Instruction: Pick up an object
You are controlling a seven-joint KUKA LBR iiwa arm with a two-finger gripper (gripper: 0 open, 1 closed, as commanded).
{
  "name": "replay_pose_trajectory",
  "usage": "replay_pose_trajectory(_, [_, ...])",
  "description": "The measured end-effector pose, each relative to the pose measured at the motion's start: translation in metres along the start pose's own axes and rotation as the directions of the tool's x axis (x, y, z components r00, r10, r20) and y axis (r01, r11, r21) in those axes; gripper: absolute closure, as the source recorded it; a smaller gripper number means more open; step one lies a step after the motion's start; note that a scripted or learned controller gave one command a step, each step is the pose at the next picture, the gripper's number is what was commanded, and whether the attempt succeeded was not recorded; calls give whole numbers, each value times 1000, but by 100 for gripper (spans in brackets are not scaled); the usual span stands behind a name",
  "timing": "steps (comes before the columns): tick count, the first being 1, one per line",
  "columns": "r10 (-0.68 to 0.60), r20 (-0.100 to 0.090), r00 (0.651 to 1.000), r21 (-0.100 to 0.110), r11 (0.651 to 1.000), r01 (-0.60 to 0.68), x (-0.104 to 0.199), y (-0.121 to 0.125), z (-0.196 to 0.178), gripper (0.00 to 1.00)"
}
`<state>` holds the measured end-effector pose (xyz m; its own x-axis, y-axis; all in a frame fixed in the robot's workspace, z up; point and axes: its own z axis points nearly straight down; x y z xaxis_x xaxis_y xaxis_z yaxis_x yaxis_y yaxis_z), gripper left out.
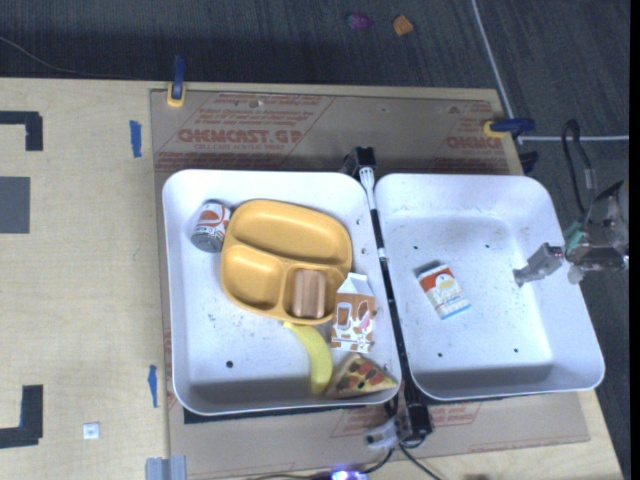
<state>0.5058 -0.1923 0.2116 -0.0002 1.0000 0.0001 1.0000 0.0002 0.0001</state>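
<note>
A small white, orange and blue box (442,290) lies flat near the middle of the right bin (480,368). My gripper (537,265) reaches in over that bin's right side, roughly a hand's width to the right of the box and apart from it. Nothing shows in its grasp. In the left bin (190,368) a yellow divided plate (280,258) lies with a can (209,226) at its upper left. A banana (314,354), a small carton (352,315) and a toy pizza slice (361,376) sit by the plate's lower right.
Both bins rest on a brown cardboard sheet (260,128) held by clamps (177,80) at the back. A black divider bar (380,268) runs between the bins. Cables (575,148) hang at the right near the arm.
</note>
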Motion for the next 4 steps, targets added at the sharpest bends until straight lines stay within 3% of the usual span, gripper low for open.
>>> replay_pose_trajectory(1, [1,1,1000,-2,1000,-1,20,-24,112,0])
replay_pose_trajectory(2, [4,9,1000,-12,1000,-4,71,-24,123,0])
replay_pose_trajectory(3, [4,10,1000,-16,1000,-3,95,-23,123,0])
replay_pose_trajectory(4, [-1,6,1000,-14,1000,1,97,55,123,0])
